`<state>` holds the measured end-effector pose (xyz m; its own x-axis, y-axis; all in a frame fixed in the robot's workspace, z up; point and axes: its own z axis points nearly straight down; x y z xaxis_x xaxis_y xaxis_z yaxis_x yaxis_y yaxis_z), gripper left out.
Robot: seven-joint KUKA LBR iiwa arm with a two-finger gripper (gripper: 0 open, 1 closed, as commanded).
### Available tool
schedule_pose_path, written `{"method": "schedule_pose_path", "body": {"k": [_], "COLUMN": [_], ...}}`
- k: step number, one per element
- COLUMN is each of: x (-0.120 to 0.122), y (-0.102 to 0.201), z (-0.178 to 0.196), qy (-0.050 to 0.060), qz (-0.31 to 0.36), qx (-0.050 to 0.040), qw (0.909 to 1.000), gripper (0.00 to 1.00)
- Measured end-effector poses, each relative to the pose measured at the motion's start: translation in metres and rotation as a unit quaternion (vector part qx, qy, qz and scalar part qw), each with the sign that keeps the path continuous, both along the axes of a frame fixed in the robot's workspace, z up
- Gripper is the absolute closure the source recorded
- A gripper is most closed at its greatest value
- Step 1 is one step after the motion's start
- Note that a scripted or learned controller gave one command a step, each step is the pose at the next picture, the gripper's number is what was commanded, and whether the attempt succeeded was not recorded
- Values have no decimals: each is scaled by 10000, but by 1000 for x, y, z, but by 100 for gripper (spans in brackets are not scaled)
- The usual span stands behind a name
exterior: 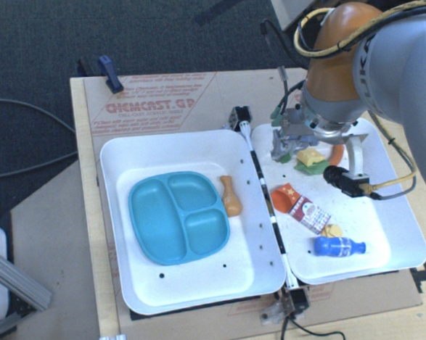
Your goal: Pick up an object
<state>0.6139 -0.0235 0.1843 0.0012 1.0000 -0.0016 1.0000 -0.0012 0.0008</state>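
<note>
The gripper hangs low over the far left corner of the right bin, just beside a yellow and green toy; how it is set, I cannot tell. A red packet lies near that bin's left wall. A blue bottle lies near its front edge. The left bin holds a blue tray and a tan peg.
</note>
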Motion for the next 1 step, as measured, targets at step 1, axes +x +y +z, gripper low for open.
{"method": "schedule_pose_path", "body": {"k": [1], "x": [1], "y": [1], "z": [10], "qy": [-16], "qz": [7], "qx": [-2], "qw": [10000], "gripper": [100]}}
